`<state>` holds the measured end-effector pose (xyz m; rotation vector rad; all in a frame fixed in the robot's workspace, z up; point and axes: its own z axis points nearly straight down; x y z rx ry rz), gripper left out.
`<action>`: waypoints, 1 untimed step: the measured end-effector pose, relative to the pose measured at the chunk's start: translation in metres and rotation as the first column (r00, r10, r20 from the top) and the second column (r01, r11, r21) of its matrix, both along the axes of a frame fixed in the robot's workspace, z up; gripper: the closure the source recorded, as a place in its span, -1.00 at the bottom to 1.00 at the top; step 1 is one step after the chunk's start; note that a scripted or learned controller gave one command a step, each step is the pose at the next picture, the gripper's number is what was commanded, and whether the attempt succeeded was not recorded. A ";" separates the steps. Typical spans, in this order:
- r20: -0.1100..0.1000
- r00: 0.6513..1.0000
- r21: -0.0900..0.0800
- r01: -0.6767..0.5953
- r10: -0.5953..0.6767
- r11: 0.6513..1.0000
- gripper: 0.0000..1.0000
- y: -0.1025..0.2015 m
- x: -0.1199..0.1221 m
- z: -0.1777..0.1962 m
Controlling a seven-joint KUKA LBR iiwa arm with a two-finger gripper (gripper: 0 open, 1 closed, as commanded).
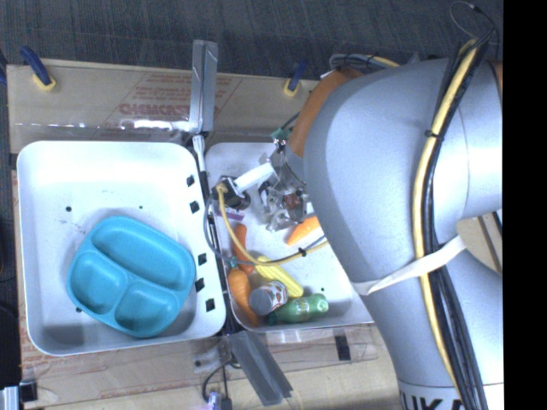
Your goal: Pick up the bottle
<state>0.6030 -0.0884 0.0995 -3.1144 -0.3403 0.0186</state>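
the grey arm [393, 186] reaches in from the right over the right bin [224, 156], its gripper [278, 196] low among the clutter there. near the bin's front edge lie a green bottle [301, 307], a can [267, 298], a banana [275, 273] and a carrot [240, 289], close together. the left bin [51, 169] holds a blue divided plate [130, 274].

plate [131, 274] in left bin [34, 178] (bottle [301, 307] right)
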 end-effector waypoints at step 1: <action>-0.001 1.000 0.001 0.000 0.000 1.000 -1.00 0.001 0.000 0.000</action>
